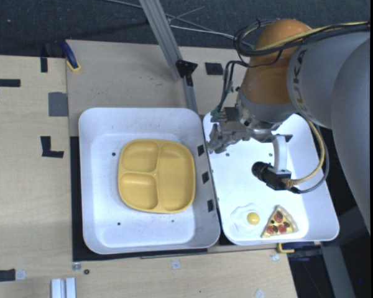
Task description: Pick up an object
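Note:
A yellow divided plate [156,175] lies in the middle of the left bin [99,135]. In the right bin [317,222] a toy fried egg [248,217] and a toy pizza slice [280,221] lie side by side near the front edge. My gripper [221,138] hangs over the right bin's back left corner, close to the wall between the bins. It is well behind the egg and the pizza slice. Nothing shows between its fingers.
A slanted metal pole [168,39] rises behind the bins. A black cylindrical part on a cable [270,174] hangs from the wrist over the middle of the right bin. The grey arm covers the right bin's back right part.

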